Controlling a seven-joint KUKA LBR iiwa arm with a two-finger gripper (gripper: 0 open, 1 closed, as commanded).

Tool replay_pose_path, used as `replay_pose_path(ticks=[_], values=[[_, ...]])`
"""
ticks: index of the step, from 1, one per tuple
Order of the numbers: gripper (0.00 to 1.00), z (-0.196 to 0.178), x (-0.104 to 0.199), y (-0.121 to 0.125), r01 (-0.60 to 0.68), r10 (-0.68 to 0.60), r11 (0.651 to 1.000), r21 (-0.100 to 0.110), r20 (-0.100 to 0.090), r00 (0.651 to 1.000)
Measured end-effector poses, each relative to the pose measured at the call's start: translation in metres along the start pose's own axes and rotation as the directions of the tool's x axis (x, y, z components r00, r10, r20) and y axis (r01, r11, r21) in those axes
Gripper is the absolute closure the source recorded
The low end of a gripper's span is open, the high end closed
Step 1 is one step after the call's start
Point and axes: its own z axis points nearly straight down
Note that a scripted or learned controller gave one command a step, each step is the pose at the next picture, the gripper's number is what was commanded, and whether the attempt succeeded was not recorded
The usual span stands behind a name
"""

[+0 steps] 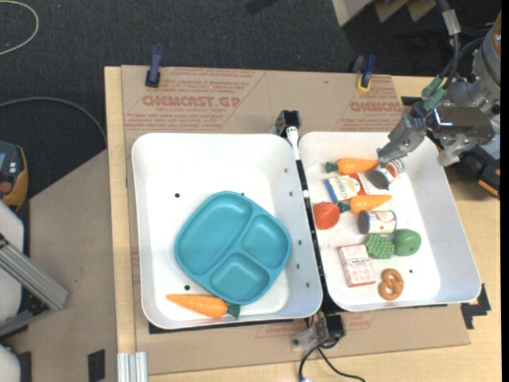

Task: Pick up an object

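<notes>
Orange plastic toy carrot (355, 165) lies at the far end of the right white bin (457, 237), nearest the gripper (387, 169), which hovers just beside it. Grip state cannot be determined. Nothing lifted; pick outstanding.

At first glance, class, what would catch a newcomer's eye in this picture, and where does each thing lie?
The big teal divided plate fills much of the left bin, with an orange carrot lying by its lower edge. The right bin holds a crowd of small toy foods, among them a pretzel and a green apple. The gripper reaches in over that bin's upper part.
</notes>
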Motion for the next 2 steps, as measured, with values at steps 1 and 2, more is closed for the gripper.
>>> replay_pose_path(ticks=[1,2], values=[[1.00,-0.015,-0.006,0.002,-0.009,0.009,1.000,-0.015,0.003,1.000],[1.00,-0.082,0.037,0.055,-0.005,0.005,1.000,-0.020,0.002,1.000]])
